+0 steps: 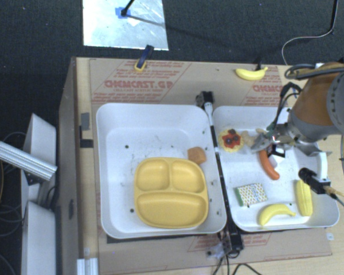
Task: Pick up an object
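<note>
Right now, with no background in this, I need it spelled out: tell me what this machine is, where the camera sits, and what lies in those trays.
One camera looks down at a slant on a bench. The grey and orange robot arm reaches in from the right; its end effector hangs over the right bin, beside an orange hot dog. That bin also has a pizza toy, a sponge, a banana and a corn cob. The left bin holds a yellow divided plate.

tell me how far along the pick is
Done: the arm has reached into the right bin, with the gripper low by the top end of the orange sausage. In hand: nothing visibly held; the sausage lies on the bin floor. Left: grasping and lifting an object.
</note>
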Robot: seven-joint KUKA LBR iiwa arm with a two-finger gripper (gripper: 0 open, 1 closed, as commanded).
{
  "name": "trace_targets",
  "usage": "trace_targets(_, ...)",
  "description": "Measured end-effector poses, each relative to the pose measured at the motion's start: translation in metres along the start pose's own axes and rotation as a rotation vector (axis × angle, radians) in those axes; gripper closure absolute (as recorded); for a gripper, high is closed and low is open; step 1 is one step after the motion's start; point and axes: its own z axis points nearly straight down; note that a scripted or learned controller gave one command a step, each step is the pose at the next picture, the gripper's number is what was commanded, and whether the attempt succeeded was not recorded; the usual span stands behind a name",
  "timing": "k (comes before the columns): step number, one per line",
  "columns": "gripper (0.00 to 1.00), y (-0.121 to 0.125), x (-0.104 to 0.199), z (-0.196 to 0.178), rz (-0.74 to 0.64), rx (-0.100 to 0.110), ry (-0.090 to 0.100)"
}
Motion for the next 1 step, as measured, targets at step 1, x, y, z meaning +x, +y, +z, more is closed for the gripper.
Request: trace_targets(1, 1.0, 0.0052, -0.002, -0.0027, -0.001, 0.012, 0.015)
